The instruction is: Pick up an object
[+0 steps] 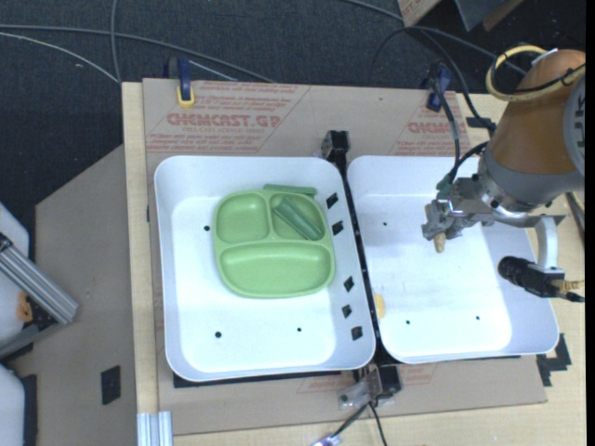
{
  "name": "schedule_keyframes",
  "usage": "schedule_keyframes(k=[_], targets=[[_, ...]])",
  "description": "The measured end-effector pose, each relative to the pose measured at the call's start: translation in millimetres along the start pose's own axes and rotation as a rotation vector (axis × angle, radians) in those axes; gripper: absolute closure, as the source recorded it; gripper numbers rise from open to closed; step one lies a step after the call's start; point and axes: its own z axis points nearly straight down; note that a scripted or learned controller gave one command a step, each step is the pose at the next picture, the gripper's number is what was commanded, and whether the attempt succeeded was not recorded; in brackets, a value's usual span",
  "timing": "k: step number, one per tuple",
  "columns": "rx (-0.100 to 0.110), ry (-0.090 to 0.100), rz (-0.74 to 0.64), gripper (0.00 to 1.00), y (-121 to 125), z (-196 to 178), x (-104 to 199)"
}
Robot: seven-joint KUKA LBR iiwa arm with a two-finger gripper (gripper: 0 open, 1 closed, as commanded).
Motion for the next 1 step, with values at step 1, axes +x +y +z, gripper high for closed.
schedule_keyframes(k=[1], targets=[[0.0, 0.0, -0.001, 1.0, 0.5, -44.0, 3.1]])
